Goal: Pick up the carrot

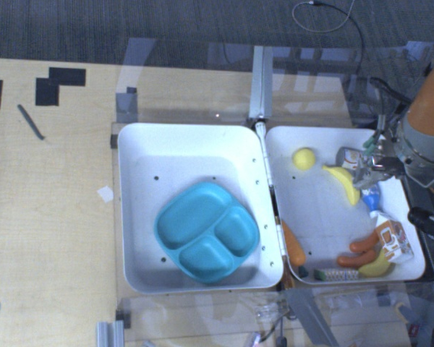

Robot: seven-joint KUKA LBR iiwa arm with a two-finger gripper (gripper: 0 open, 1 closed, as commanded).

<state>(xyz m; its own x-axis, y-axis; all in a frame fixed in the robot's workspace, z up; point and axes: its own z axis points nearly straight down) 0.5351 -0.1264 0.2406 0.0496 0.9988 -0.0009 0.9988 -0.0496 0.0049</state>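
The carrot (294,246) is lying against the left wall of the right bin (278,194), open floor beside it. The gripper (363,166) is hovering over the banana (343,180), well apart; its closure is indeterminable.

The grey arm (428,132), orange-banded above its wrist, reaches leftward; its gripper (363,166) points down at the end.

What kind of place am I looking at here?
Probably a robotics lab test bench: two shallow white bins side by side, toy plastic food such as a yellow banana, and a grey robot arm reaching in.
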